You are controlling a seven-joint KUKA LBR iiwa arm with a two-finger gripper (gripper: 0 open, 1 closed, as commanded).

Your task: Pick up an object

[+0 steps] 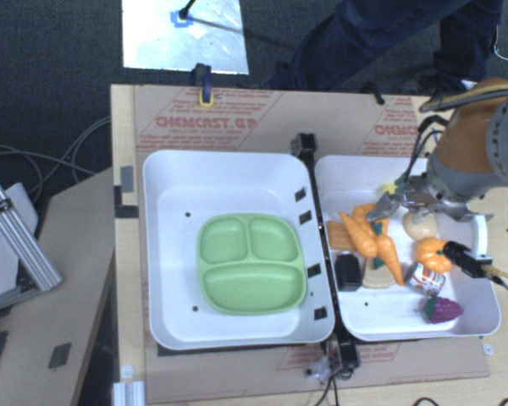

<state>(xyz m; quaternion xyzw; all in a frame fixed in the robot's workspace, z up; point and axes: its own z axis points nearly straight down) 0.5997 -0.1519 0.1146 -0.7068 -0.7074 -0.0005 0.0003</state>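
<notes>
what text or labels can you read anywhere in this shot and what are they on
"CHEMCAST GP": red print, upside down in the camera view, on the brown protective sheet behind the left bin.
The same red print repeats on the sheet behind the right bin; there it is too blurred to read fully.
Small can in the right bin: label too small to read.

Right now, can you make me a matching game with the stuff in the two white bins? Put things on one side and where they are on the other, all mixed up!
Things:
1. green divided plate
2. purple grapes
3. orange carrots
4. black block

Places:
A. front right corner of the right bin
B. middle of the left bin
C. right bin, beside the divider between the bins
D. right bin, just below the gripper

Pairs: 1-B, 2-A, 3-D, 4-C
</notes>
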